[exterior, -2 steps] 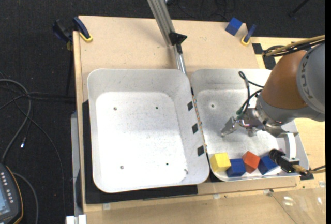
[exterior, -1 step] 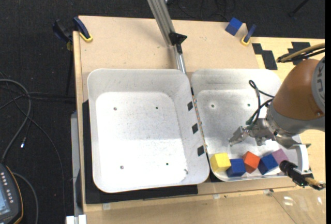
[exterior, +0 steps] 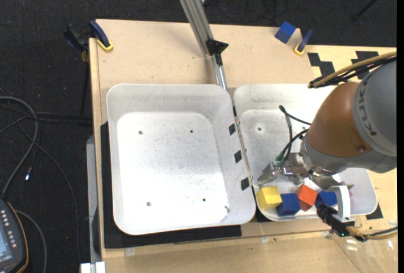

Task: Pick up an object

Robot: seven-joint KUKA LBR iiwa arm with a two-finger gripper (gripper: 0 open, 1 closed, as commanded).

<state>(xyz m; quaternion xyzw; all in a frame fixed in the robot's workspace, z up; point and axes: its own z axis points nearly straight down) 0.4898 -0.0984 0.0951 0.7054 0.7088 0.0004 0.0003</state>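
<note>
The table (exterior: 158,51) is a tan board with a clamp (exterior: 101,37) at its far left corner. On its left half sits the left bin (exterior: 126,108), a shallow white tray with a speckled floor. A slanted metal pole (exterior: 192,4) comes down from the top of the view and ends at the seam between the two trays.

Just right of that seam lies the right bin (exterior: 259,114). At its near end a cluster of small blocks is gathered close together: a yellow block (exterior: 269,197) furthest left, a blue block (exterior: 288,203) just beside it and nearer the front rim, an orange block (exterior: 307,195) next to that, and a second blue block (exterior: 327,198) on the right.

The arm, with its orange band (exterior: 338,123), hangs over this end of the right bin. The pincer (exterior: 285,169) is low, just above the blocks, near the yellow and orange ones. The wrist covers most of it, so how far it is open cannot be told, and no block can be seen in its grip.

A lone blue cube (exterior: 286,31) rests on the table at the far right, well apart from the bins.
</note>
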